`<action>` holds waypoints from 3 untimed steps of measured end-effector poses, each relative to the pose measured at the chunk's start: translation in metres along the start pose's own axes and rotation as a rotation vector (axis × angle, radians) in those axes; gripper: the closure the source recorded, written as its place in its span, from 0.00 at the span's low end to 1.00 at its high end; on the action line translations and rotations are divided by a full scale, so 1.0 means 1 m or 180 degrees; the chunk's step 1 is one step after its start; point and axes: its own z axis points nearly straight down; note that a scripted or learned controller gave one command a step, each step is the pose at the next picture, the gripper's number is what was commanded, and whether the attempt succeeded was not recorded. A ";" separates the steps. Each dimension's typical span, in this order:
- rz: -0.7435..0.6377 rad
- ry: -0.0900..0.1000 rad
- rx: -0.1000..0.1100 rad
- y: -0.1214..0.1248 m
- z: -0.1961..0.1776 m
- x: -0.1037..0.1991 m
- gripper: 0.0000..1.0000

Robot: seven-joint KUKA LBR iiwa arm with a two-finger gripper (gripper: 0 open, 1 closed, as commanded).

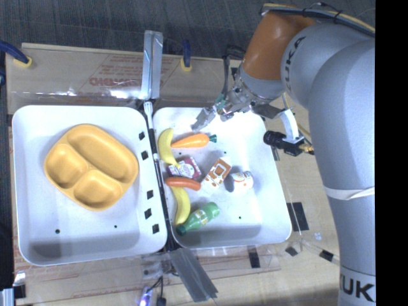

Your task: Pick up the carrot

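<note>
The carrot [190, 141], orange with a small green top at its right end, lies on its side in the upper left part of the right bin [255, 225]. My gripper [214, 114] hangs just above and to the right of it, near the bin's back wall. Its fingers [204, 117] are open, with nothing between them. The carrot is apart from them and rests on the bin floor.
A banana [164, 146] touches the carrot's left end. Below lie a pink packet [185, 169], a sausage [183, 183], a small orange box [218, 173], a white round toy [241, 180], a second banana [182, 204] and a green bottle [199, 217]. The left bin holds a yellow divided plate [91, 166].
</note>
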 end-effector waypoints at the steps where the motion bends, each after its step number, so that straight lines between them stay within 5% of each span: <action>1: -0.0562 0.0007 0.0008 0.002 0.088 0.002 0.00; 2: -0.0574 0.0004 0.0017 0.002 0.079 0.002 1.00; 3: -0.0405 0.0001 0.0001 0.027 -0.013 0.067 1.00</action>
